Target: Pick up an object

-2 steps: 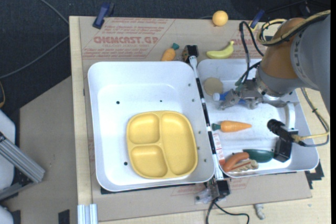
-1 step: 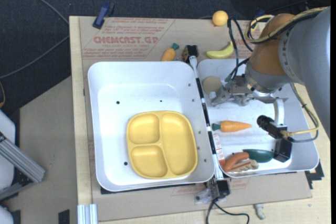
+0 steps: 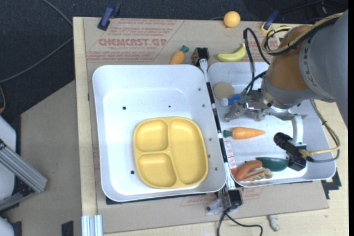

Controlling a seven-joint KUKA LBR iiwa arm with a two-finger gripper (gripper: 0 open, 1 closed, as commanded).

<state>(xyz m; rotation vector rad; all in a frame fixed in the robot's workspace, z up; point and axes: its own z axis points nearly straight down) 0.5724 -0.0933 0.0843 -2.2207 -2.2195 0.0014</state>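
My gripper [image 3: 245, 111] is low in the right bin [image 3: 318, 174], near its left wall, on the grey arm with the orange band. Just below it an orange carrot [image 3: 247, 132] lies flat on the bin floor, apart from the gripper. A round tan piece [image 3: 223, 89] rests up and to the left of the gripper, with a small blue-tipped item [image 3: 226, 101] beside it. At the bin's front edge sit a red-orange toy [image 3: 249, 169] and a dark green one [image 3: 272, 163]. I see nothing between the gripper's metal parts.
The left bin [image 3: 110, 96] holds a yellow divided plate [image 3: 170, 151]. On the bench behind the bins lie a banana [image 3: 232, 54], an orange ball [image 3: 232, 19] and a small orange toy [image 3: 178, 57]. Blue clips [image 3: 108, 15] hold the board's back edge.
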